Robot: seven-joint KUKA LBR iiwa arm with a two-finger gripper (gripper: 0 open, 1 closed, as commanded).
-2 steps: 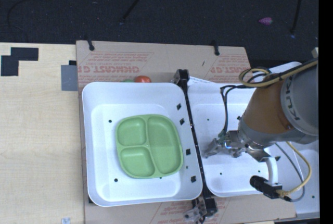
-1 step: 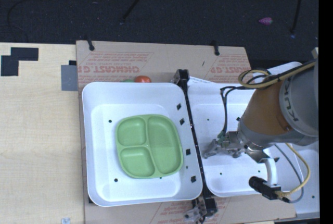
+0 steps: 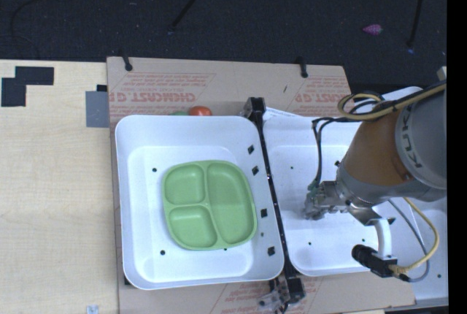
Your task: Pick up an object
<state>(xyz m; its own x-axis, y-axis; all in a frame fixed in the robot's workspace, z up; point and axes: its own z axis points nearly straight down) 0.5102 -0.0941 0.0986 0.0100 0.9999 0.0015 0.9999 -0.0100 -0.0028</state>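
A green divided plate [image 3: 209,204] lies flat in the middle of the left bin [image 3: 139,159]. The arm reaches in from the right, its orange band over the right bin [image 3: 299,152]. My gripper [image 3: 315,207] points down close to the floor of the right bin, near its middle. The wrist hides the fingers and whatever lies under them. A small red and green object [image 3: 194,112] sits just behind the far wall of the left bin, on the cardboard.
Cardboard sheet [image 3: 219,86] lies under both bins. A black divider strip [image 3: 266,181] runs between the bins. Cables [image 3: 408,232] loop around the arm at the right bin's near right corner. Wooden bench surface [image 3: 51,196] extends to the left.
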